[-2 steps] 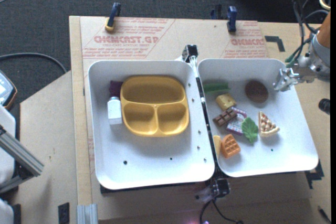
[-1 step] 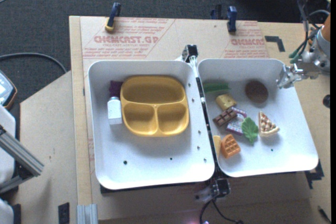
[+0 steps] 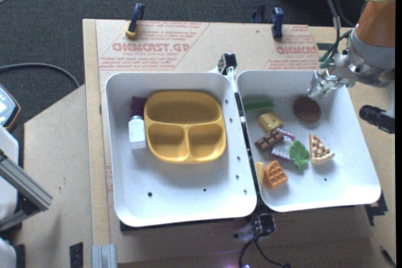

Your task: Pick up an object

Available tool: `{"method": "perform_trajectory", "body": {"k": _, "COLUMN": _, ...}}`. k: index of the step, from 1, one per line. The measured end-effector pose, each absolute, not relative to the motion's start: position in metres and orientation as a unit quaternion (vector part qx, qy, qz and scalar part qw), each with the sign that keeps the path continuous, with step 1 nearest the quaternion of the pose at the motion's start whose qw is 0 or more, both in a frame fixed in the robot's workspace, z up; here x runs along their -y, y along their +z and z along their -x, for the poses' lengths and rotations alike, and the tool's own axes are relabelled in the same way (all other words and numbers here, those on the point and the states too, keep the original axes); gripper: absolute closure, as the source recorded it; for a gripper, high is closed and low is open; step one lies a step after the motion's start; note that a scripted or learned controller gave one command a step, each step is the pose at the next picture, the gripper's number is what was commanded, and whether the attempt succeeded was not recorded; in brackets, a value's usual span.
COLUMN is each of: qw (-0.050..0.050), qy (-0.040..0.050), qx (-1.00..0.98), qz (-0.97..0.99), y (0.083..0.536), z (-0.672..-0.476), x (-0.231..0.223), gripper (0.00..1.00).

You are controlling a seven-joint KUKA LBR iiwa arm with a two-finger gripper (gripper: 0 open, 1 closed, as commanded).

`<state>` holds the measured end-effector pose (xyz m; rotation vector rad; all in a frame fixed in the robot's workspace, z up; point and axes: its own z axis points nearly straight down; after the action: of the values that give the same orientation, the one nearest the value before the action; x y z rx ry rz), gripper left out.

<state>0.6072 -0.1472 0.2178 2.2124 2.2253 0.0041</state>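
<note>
While my arm [image 3: 377,16] reaches in from the right, my pincer [image 3: 325,83] hangs over the upper right part of the right bin [image 3: 358,154]; whether its fingers are apart or together I cannot tell, since they are small and pale against the white wall.

Item 1: brown round disc [image 3: 307,109], possibly a cookie or patty. It lies on the right bin's floor just beside and below my pincer, toward the bin's middle. Nothing shows between my fingers.

Item 2: green strip [image 3: 258,104], flat, near the bin's left wall, level with the disc.

Item 3: yellow block [image 3: 271,121], below the green strip.

Item 4: dark brown bar [image 3: 267,140], touching a pink-and-white wrapped piece [image 3: 286,135].

Item 5: green leaf [image 3: 299,154], partly covering a pale purple piece under it, too hidden to identify.

Item 6: pizza wedge [image 3: 320,149], just beside the leaf on its right.

Item 7: orange waffle [image 3: 275,174], lowest in the group, with a yellow sliver at its left edge.

Item 8: left bin [image 3: 119,191], bearing a yellow divided tray [image 3: 185,126]. A white bottle [image 3: 137,132] stands touching the tray's left edge; a dark purple thing [image 3: 138,103] above it is partly tucked behind the tray and hard to make out.

My arm's upper portion is cut off by the picture's right edge.
</note>
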Motion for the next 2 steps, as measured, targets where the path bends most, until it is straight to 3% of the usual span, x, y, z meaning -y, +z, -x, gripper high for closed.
{"method": "perform_trajectory", "body": {"k": 2, "qw": 0.001, "qy": 0.002, "qx": -0.71, "qz": -0.704, "y": 0.227, "z": -0.636, "x": 0.027, "gripper": 1.0}}
